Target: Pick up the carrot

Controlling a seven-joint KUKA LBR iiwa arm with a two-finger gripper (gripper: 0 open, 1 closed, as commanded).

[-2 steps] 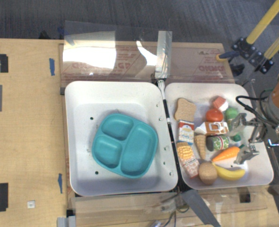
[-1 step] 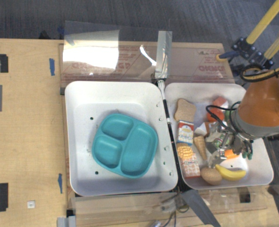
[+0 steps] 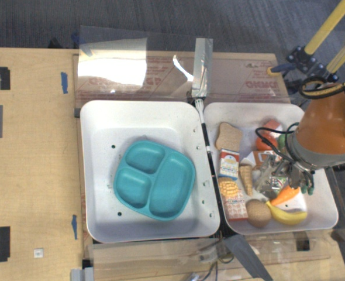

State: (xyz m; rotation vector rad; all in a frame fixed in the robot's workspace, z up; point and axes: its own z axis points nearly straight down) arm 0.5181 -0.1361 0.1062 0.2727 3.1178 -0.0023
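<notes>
A: The gripper [image 3: 276, 179] is hovering in the right bin [image 3: 327, 215]; whether it's gripping, I can't tell.
B: The carrot [image 3: 287, 194] is lying beside it, touching the banana [image 3: 286, 215]. It's risking grabbing both.

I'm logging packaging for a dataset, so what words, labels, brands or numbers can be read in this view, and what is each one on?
None can be read for certain.
Clear panel behind the bins: faint red print, too blurred to read.
Small carton in the right bin: coloured label, too small to read.
Flat packet below it: printing too small to read.
Teal tray in the left bin: bears no text.
</notes>
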